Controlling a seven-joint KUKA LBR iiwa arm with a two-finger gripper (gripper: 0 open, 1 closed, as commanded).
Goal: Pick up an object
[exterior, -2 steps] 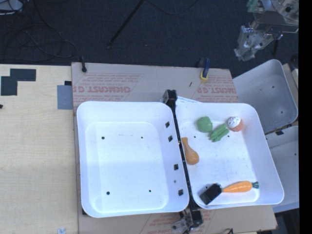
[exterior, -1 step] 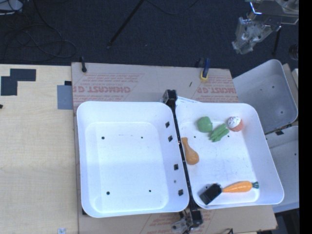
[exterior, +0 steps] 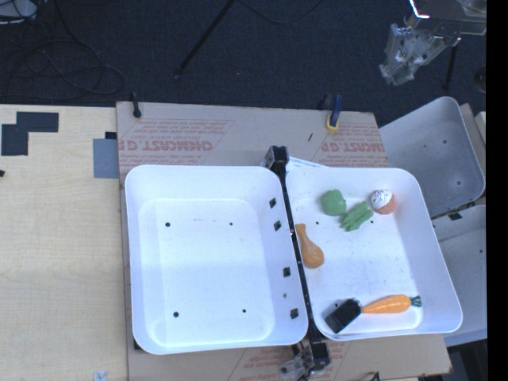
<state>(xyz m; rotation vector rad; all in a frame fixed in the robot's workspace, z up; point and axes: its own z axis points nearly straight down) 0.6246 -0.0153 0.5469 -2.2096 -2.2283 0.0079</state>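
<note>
While the gripper (exterior: 406, 54) hangs high beyond the bench, its grasp impossible to tell, the right bin (exterior: 436, 280) holds an orange carrot (exterior: 386, 305) near its front wall, seemingly light, rigid plastic, best pinched across its thick middle.

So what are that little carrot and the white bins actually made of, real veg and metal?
The carrot looks like a toy, probably plastic: its orange is flat and even, with a stubby green tip. The bins look like moulded white plastic, smooth with a slight sheen and rounded corners. Neither can be settled for certain from above.
</note>
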